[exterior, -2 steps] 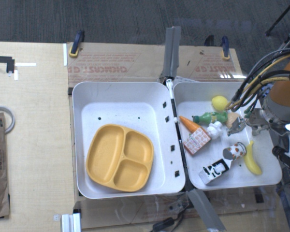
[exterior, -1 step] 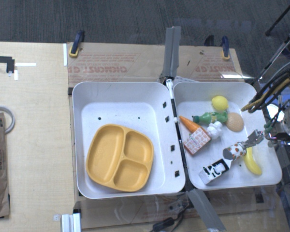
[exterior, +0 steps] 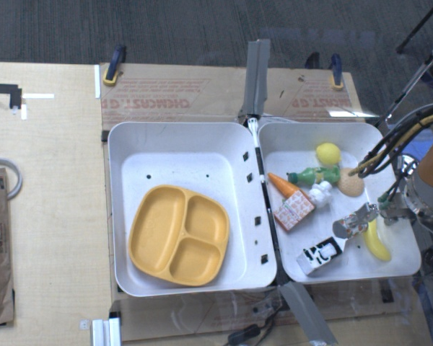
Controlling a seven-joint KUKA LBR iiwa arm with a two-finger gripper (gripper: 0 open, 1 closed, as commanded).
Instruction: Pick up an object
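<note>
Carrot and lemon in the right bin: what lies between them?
In the camera view, the green toy lies between the carrot and the lemon, in the right bin. It sits just below the lemon and right of the carrot's top.

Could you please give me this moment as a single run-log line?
arm: at right bin | gripper: low beside banana, holding nothing seen | left bin: yellow tray | pick: not yet done

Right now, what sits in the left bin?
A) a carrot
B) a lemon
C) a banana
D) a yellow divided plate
D: the yellow divided plate lies alone in the left bin; the banana, carrot and lemon are in the right bin.
</note>
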